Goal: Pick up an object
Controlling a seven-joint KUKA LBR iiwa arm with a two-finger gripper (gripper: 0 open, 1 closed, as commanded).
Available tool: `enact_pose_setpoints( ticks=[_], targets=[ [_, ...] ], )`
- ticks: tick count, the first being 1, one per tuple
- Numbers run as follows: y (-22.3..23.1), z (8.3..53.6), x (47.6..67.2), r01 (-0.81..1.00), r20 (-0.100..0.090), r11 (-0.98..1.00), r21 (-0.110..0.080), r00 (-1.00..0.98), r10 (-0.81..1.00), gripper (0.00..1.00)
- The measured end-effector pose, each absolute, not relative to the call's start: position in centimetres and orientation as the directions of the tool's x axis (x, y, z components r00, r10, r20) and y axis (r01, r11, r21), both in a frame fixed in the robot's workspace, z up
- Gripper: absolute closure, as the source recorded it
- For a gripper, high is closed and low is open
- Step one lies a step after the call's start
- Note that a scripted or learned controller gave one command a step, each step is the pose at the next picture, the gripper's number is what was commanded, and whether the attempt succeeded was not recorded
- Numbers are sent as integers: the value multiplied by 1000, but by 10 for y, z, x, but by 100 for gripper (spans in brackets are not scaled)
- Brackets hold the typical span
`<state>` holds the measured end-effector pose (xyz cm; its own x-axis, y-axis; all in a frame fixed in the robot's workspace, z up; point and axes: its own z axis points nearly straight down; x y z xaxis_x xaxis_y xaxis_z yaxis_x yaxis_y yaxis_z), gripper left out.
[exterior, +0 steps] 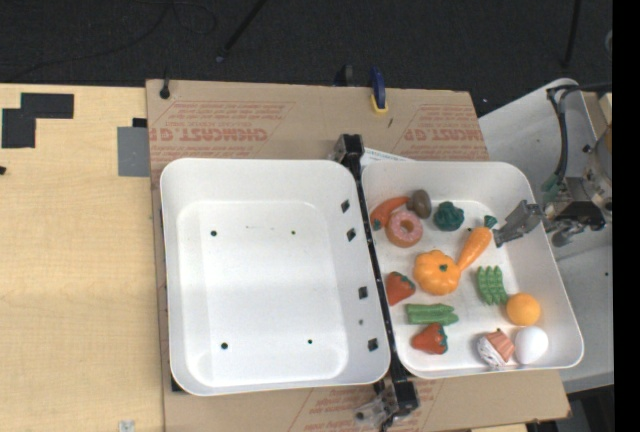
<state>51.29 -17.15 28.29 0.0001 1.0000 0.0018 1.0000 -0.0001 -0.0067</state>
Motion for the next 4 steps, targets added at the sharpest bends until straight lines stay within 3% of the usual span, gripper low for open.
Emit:
enact_pose_setpoints(
  ticks=[1, 2, 3, 4],
  targets=[
    [-162, 130, 546, 1000, 6, 4, -17, -4, 1000, 0],
    [-171, 84, 591, 1000, 0, 6, 0, -6, 1000, 0],
    [-125, 86, 645, 1000, -1, 2, -4, -2, 1000, 0],
    [-126, 90, 639, 1000, 3, -1, -28, 1, 1000, 100]
  ],
)
